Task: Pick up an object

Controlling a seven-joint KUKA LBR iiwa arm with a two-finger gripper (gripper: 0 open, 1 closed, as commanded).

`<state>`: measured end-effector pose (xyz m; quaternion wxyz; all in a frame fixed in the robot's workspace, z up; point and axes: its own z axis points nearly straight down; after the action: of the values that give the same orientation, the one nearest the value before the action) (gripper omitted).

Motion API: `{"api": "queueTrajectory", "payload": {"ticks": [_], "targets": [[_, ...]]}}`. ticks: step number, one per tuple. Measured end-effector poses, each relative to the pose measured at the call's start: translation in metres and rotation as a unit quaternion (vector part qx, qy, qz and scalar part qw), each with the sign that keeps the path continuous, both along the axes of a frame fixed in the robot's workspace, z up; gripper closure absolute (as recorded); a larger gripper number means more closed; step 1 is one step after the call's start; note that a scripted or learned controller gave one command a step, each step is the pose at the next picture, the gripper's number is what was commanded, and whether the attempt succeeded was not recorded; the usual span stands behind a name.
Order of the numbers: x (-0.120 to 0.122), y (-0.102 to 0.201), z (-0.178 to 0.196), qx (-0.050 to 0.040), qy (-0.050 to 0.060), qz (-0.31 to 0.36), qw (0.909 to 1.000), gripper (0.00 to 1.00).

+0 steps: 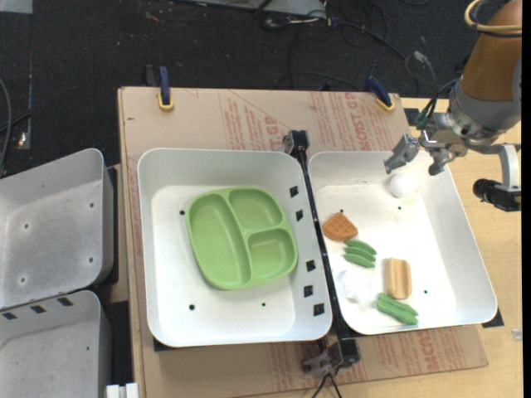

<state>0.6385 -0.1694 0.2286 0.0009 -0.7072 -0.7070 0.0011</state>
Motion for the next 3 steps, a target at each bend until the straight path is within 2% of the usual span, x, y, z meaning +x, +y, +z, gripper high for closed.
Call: {"api": "queueTrajectory", "payload": {"ticks": [2, 3], "targets": [[0.003, -0.011, -0.102, 0.0000, 0.000, -0.001, 1.0000, 0.00], [0.004, -0.011, -0.089, -0.0007, -0.003, 0.000, 1.0000, 1.00]]}}
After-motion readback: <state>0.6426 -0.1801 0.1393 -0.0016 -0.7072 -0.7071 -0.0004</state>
